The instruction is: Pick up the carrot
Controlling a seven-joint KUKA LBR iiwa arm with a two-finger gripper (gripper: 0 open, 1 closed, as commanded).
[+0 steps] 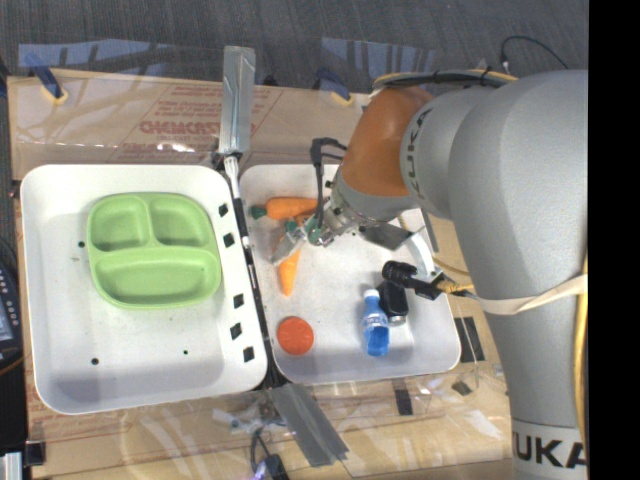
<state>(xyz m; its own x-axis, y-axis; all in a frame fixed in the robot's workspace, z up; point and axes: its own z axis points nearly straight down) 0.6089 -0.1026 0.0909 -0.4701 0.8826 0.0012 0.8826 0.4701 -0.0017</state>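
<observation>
orange ball (295,336) is sitting nearest, then the blue bottle (376,326); gripper (305,233) is hovering between an orange wedge (289,271) and the carrot (290,208) beyond, finger state unclear, approaching; next needing a descent onto the carrot

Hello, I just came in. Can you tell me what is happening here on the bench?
A grey robot arm reaches into the right bin, its claw low between two orange carrot-like pieces: one at the bin's back, a smaller one just in front. An orange ball and blue bottle lie nearby. The left bin holds a green divided plate.
</observation>
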